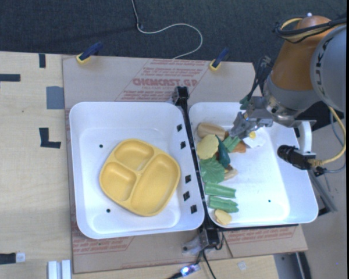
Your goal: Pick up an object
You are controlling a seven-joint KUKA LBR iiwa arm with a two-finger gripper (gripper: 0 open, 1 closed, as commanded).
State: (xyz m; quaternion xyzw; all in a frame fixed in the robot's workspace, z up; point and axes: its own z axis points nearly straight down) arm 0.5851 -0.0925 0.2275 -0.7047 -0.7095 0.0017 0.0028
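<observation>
1. Jaws [237, 131] of mine hang low over the right bin [279, 205], at the upper end of a heap of toy food. Whether they are spread or closed I cannot tell; the wrist hides them from this angle, and nothing shows clearly between them.

2. Any piece in the heap would serve as the thing to pick. A dark green piece [223, 154] lies just beside my tip, with a yellow round piece [207, 146] and a tan roll [210, 129] near it. Further down sit a light green ridged piece [212, 171], green pods [223, 202] and a small yellow lump [223, 217].

3. I judge this to be the reach-and-grasp step, not yet a lift.

4. My next move calls for settling around one piece only, most likely the dark green one, closing firmly, then rising straight. The pieces crowd together against the divider [189, 156], so a neighbour may get nudged or dragged.

5. In the left bin [87, 121] lies a yellow compartment plate [140, 176].

6. Both bins rest on a cardboard sheet [145, 80] clipped to a pale wooden surface [23, 156]; dark carpet [75, 10] and a thin white cable [168, 28] lie beyond.
</observation>
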